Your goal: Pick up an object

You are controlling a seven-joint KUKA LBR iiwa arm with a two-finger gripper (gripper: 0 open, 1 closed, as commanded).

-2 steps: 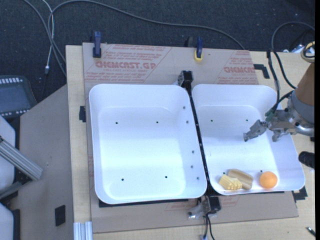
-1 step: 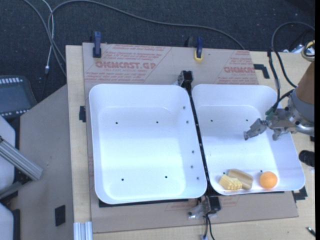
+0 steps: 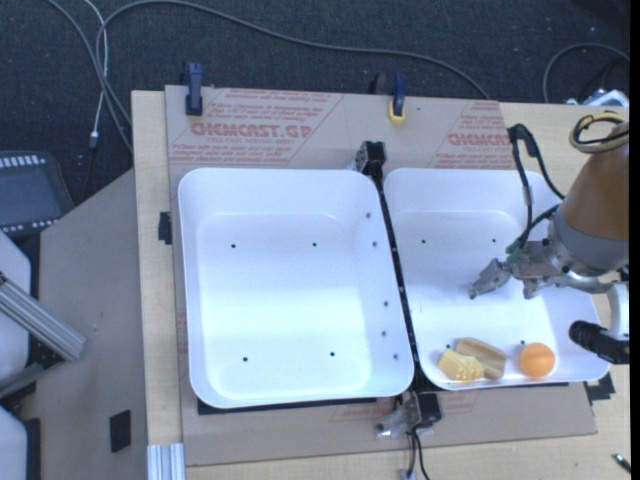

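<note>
Three small objects lie along the near edge of the right bin (image 3: 460, 218): a yellow corn-like piece (image 3: 461, 366), a tan oblong piece (image 3: 484, 349) touching it, and an orange ball (image 3: 538, 359) a little to their right. My gripper (image 3: 508, 285) hangs over the right bin's middle right, above and apart from these objects. Its two grey fingers (image 3: 487, 280) are spread, with nothing between them. The arm's orange band (image 3: 600, 200) and grey wrist rise behind it at the right edge.
The left bin (image 3: 290, 278) sits beside the right one, with a black divider strip (image 3: 392, 268) between them. Both rest on a cardboard sheet (image 3: 260, 123) clamped at the far edge. A black cable (image 3: 522, 163) loops down to the wrist.
</note>
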